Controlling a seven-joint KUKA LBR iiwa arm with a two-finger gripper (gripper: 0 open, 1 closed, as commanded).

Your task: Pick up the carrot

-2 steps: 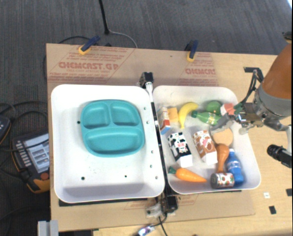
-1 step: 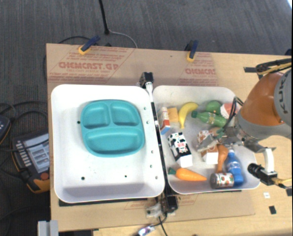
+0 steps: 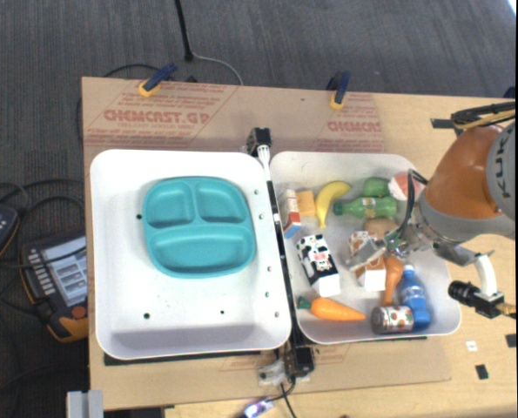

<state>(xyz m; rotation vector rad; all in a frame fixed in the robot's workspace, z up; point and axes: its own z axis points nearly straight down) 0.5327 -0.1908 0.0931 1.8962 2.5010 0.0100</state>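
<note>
The carrot [image 3: 335, 310], orange with a green top at its left end, lies flat near the front edge of the right bin [image 3: 346, 162]. My gripper [image 3: 394, 245] hangs over the right part of the same bin, above a clutter of small items, up and to the right of the carrot and apart from it. The grey arm with its orange band [image 3: 467, 181] comes in from the right and covers the bin's right wall.
Around the carrot are a white block [image 3: 327, 284], a cow-patterned carton [image 3: 314, 254], a can [image 3: 392, 319], a blue bottle [image 3: 415, 301] and an orange stick-like item [image 3: 392, 279]. A banana [image 3: 330, 198] and green bottle [image 3: 368, 205] lie further back. The left bin holds a teal divided plate [image 3: 199, 225].
</note>
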